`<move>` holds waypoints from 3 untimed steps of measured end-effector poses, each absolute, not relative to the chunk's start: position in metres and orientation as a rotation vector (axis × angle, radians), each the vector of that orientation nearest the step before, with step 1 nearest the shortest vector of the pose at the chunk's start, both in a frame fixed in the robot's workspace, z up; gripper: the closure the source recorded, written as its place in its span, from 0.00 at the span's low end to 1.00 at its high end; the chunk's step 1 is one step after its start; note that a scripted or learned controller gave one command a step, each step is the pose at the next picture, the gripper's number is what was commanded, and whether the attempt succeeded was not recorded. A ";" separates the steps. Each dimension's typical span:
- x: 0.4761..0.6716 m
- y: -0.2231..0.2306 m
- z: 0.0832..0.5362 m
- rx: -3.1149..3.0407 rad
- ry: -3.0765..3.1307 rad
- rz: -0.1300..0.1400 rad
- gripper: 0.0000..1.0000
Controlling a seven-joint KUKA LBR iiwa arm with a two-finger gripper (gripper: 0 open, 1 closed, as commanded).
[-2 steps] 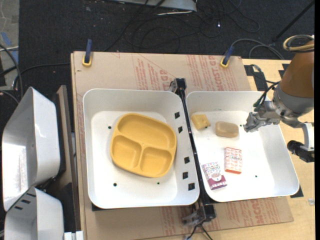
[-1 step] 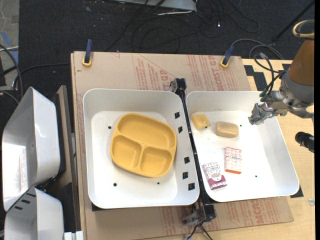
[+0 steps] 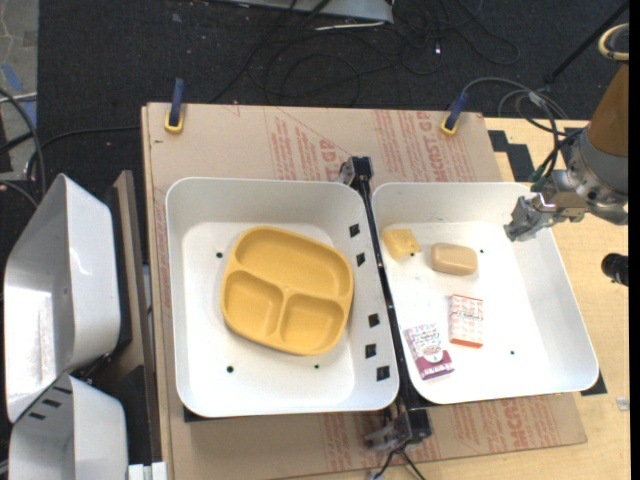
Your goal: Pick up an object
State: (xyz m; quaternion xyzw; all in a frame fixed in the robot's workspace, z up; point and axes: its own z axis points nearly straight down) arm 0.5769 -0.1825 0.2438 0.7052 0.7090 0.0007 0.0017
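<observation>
Currently the arm [image 3: 610, 138] reaches in from the right, its hand [image 3: 524, 220] hanging over the right bin's [image 3: 560, 318] far right edge, grip state unclear, well apart from the tan soap bar [image 3: 454, 259] lying inside.

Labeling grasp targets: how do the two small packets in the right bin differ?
The red-and-white packet is orange-red with white print; the purple-edged packet is mostly white with a dark purple lower edge. The red-and-white packet stands nearly square to the frame, while the purple-edged packet is tilted. The red-and-white packet lies farther right and slightly farther back. Both are small, flat and rectangular, lying close together but apart on the right bin floor.
</observation>
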 end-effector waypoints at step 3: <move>0.558 -0.018 0.243 2.213 2.232 0.000 1.00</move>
